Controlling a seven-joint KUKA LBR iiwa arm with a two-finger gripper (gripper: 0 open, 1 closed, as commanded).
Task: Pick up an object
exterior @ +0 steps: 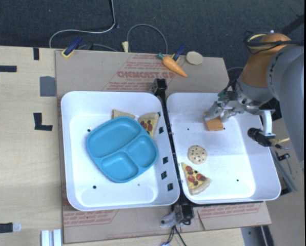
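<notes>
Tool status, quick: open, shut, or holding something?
Tool: down in the right bin, right at an orange-brown food piece; whether it is open, shut or gripping cannot be told.

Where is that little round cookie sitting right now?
The cookie lies in the right-hand bin, near its left side, just above the pizza slice and below the orange block by the gripper.

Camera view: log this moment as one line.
arm: over right bin | gripper: at orange block, grasp unclear | also there: cookie, pizza slice | left bin: blue plate
</notes>
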